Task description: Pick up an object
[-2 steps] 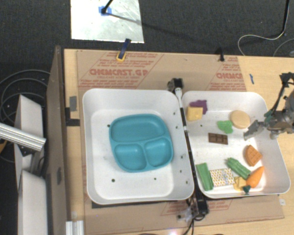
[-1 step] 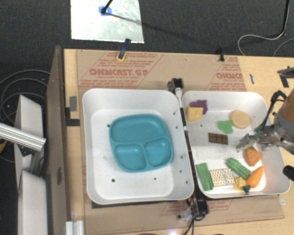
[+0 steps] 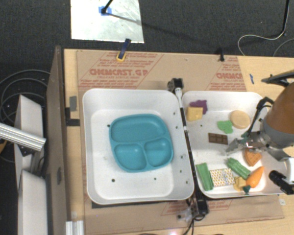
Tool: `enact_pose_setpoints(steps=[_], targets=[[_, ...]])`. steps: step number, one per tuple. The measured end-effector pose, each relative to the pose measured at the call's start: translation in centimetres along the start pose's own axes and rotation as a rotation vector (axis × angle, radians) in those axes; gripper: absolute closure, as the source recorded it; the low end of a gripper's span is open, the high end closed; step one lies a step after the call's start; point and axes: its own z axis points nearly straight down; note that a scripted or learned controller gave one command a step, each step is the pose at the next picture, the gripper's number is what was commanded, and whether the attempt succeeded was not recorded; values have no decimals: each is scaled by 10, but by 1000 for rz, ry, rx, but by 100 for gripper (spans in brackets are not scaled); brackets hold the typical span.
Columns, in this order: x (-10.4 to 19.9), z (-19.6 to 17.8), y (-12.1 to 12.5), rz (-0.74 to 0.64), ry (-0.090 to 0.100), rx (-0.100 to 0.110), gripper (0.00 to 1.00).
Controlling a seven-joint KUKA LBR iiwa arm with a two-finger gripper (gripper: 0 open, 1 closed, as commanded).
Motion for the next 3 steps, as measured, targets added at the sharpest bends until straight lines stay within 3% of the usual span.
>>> enact_pose_setpoints(steps=[1,2,3], targets=[[-4,-15,4,3,-6,-12,100],[6,-102,17,-4,12,11,100],[6,-99,16,-2,13,13,0]])
